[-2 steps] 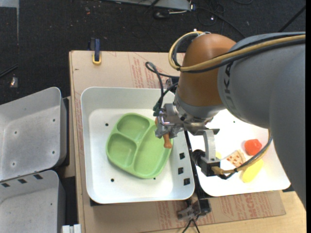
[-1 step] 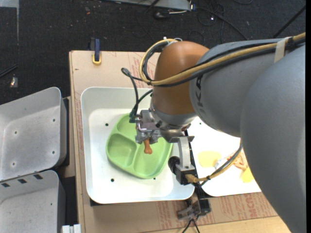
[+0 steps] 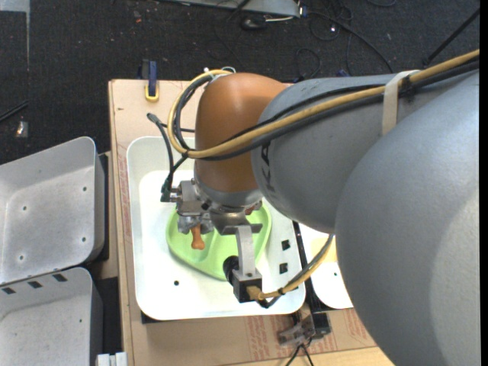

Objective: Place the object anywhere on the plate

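A: Biggest thing by far is the grey arm, coming in from 3 o'clock and covering most of the right side. The orange band sits dead centre above the wrist.

B: And under it?

A: The wooden surface carries a white bin, and a light green plate lies in that bin, peeking out around the wrist from about 7 to 4 o'clock.

B: What about the tool?

A: The tool hangs right over the plate. Honestly can't tell if it's apart or together, the wrist hardware blocks it. There's a small orange object just below it at the plate's 10 o'clock side; whether it's gripped or just lying there, no idea.
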Action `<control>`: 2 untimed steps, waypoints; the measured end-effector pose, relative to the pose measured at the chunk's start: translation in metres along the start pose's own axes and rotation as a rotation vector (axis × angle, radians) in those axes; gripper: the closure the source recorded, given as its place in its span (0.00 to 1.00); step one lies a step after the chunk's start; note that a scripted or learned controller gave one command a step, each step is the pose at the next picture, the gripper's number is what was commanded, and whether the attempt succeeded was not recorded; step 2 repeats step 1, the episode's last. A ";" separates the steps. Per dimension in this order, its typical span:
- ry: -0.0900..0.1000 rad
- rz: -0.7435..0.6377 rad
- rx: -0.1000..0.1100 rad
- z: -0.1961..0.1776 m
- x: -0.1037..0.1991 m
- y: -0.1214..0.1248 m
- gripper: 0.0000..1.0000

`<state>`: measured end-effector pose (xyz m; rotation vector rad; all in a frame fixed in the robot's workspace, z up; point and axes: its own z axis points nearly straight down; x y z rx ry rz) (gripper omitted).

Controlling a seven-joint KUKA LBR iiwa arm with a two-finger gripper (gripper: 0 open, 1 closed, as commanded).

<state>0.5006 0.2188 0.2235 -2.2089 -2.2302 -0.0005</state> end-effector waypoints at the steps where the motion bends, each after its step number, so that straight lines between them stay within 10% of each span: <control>1: -0.003 0.007 0.000 0.000 -0.004 0.001 0.00; 2: -0.003 0.007 0.000 0.000 -0.004 0.001 0.00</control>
